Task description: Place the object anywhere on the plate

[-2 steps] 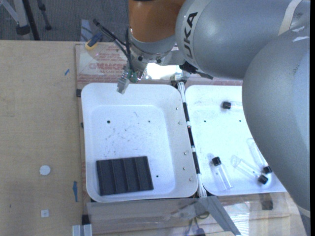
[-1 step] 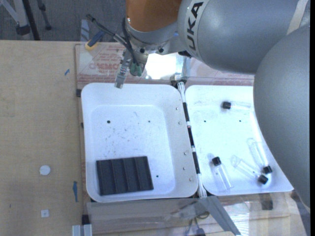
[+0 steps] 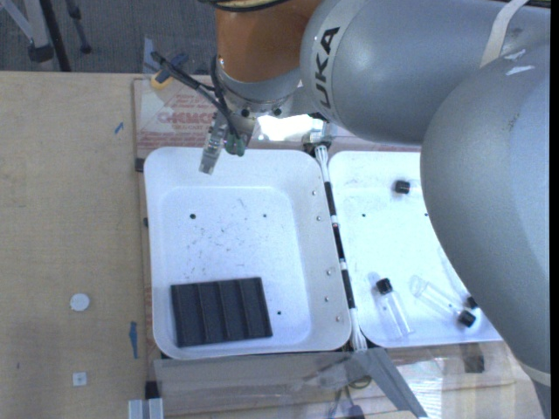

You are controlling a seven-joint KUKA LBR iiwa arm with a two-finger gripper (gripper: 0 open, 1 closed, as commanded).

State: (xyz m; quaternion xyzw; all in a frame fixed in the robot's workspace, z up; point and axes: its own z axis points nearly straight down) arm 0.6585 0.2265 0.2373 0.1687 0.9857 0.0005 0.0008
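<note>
Your gripper (image 3: 212,158) hangs over the left bin's (image 3: 301,190) far edge; I cannot tell its state. The dark ribbed plate (image 3: 220,311) sits bare, while both vials (image 3: 390,308) lie in the right bin (image 3: 376,208), so placing remains.

A robotics lab test cell.

A big grey industrial arm with an orange band (image 3: 253,24) and black cabling reaches over a pale wooden worktop (image 3: 65,208) bearing two shallow white plastic bins (image 3: 162,168) side by side. The left bin holds a dark ribbed rectangular plate (image 3: 220,311); the right bin holds small clear vials with black caps (image 3: 391,305). Bits of blue tape (image 3: 133,339) mark the worktop's left part, printed cardboard (image 3: 175,112) lies under the bins' far edge, and black tripod legs (image 3: 52,16) stand on grey carpet at far left.
</note>
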